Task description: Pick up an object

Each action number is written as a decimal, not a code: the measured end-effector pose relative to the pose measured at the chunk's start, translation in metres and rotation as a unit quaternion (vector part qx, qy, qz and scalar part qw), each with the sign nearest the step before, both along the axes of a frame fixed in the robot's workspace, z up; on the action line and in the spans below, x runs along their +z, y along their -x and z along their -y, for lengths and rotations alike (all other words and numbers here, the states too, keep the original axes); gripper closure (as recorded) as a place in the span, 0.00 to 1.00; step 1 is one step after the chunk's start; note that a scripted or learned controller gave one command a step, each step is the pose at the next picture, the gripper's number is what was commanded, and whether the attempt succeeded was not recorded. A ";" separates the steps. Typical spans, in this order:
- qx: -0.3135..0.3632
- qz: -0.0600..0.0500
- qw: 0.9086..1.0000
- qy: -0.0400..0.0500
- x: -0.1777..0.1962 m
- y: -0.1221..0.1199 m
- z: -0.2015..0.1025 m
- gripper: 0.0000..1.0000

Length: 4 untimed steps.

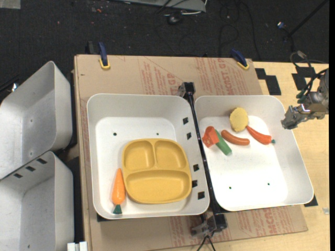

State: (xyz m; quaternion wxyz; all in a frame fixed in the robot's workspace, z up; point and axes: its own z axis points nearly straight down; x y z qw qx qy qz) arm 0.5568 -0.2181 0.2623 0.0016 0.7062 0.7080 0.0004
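Gripper (291,120) hovering beyond right bin's (272,192) edge | finger state: cannot tell | chili (259,135) lying nearest

Center frame, a brown cardboard sheet (157,75) covers the table, pinned along its top edge by two blue-and-yellow clamps (103,56). At far left sit two spare white tubs (31,114). Black cables (230,30) trail across the dark floor (47,30) above.

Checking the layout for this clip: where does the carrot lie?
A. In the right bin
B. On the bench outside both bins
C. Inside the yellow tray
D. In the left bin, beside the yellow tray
D: the carrot lies in the left bin, against the yellow tray's left edge.
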 end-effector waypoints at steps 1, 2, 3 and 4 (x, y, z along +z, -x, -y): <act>0.002 -0.001 1.000 -0.001 -0.001 -0.002 -0.043 1.00; 0.003 -0.002 1.000 -0.001 -0.011 -0.014 -0.095 1.00; 0.003 -0.002 1.000 -0.002 -0.006 -0.014 -0.155 1.00; 0.003 -0.001 1.000 -0.001 -0.002 -0.019 -0.209 1.00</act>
